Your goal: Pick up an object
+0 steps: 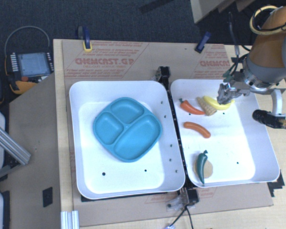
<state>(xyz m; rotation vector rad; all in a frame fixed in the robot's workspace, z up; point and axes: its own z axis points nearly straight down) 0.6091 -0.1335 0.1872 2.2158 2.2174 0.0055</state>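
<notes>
We look down at a slant on a counter (62,128) with two shallow white bins side by side.

On the left, the left bin (86,175) holds one blue divided plate (127,128) with three compartments, lying near the bin's middle.

To its right, the right bin (243,151) holds four small food items. One orange-red chili pepper (190,108) lies near the far left corner. Just below it lies one orange sausage-shaped piece (197,129). Nearer the front edge we see one dark green pepper (200,163) resting against a pale round piece (208,169). At the far side of this bin lies one yellow banana (210,102), with a tan ridged piece (208,109) touching its left end.

The grey arm with its orange band reaches in from the right, and its gripper (225,94) sits directly over the right end of the banana, touching or nearly touching it. We cannot tell whether the fingers are spread or closed, nor whether the banana sits between them. The banana rests on the bin floor.
</notes>
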